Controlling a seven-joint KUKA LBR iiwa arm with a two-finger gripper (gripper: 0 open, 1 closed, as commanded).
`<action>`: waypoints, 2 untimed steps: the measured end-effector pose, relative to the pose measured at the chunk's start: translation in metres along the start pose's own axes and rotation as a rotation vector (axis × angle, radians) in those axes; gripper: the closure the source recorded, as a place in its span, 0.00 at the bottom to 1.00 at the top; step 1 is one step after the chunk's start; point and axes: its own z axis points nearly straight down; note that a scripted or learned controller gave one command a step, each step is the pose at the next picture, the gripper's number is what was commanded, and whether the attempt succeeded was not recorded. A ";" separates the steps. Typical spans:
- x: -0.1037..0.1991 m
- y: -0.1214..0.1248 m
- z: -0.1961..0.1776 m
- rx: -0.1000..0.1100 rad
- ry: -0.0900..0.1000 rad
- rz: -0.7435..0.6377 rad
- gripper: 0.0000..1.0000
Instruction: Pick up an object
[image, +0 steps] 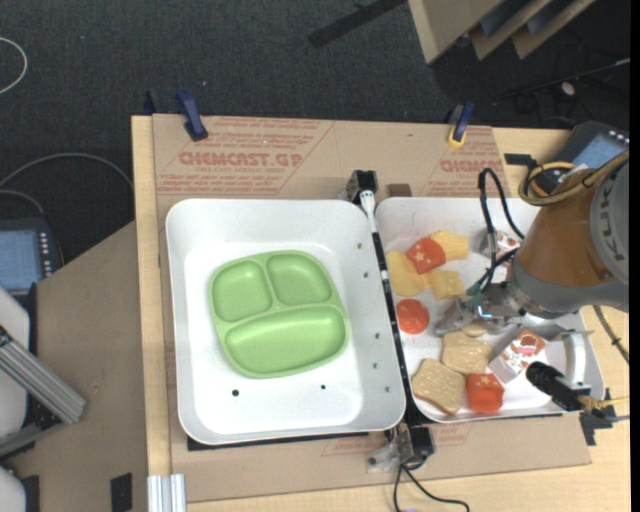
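1. Nearest the camera, at the right bin's (590, 375) front edge: a toast-like slice (440, 385) touching a red tomato-like piece (485, 393).
2. Behind these lies a second tan slice (466, 352); a small red-and-white packet (518, 352) sits just to its right.
3. Further back: a red round piece (412, 316), yellow pieces (404, 272), and a red piece (427, 254) resting on the yellow ones.
4. Gripper (470, 315) is low in the right bin, among the food, just above the second tan slice. Finger state: cannot tell; nothing visibly held.
5. Left bin (190, 300) holds a green divided plate (279, 312), upright, near its centre.
6. Both bins sit side by side, touching, on a cardboard-covered bench (290, 150).
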 end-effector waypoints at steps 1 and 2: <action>0.029 -0.010 0.000 -0.001 -0.001 -0.002 0.00; 0.028 -0.009 -0.010 -0.005 -0.003 0.001 1.00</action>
